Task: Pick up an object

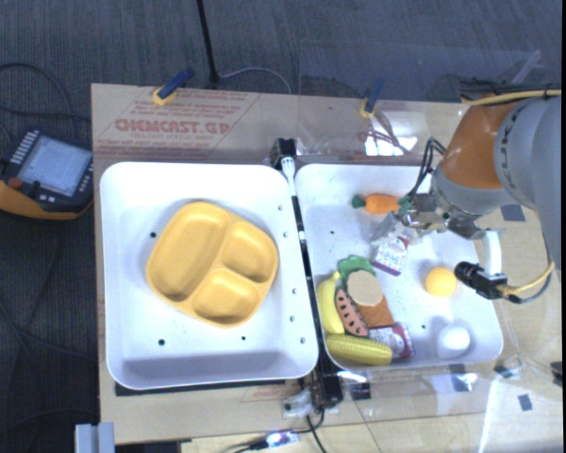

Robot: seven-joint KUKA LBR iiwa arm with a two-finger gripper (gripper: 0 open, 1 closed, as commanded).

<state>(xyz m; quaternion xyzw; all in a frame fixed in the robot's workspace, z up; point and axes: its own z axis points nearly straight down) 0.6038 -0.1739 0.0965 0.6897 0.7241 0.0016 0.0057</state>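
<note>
Objects for picking all sit in the right bin (311,253): a carrot (379,202), a small packet (390,254), a yellow ball (440,281), a banana (329,307), corn (359,350) and a white ball (454,339). We see the gripper (403,219) low between carrot and packet, but we can't tell if it's clenched or released. Left bin (123,281) has a yellow divided plate (212,262). Cardboard (184,124) behind reads something like "CHEMCAST GP". The packet's print is too small for us.

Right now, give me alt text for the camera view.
The gripper sits low in the right bin beside a small packet and a toy carrot, with toy foods nearby. The left bin contains a yellow divided plate.
</note>
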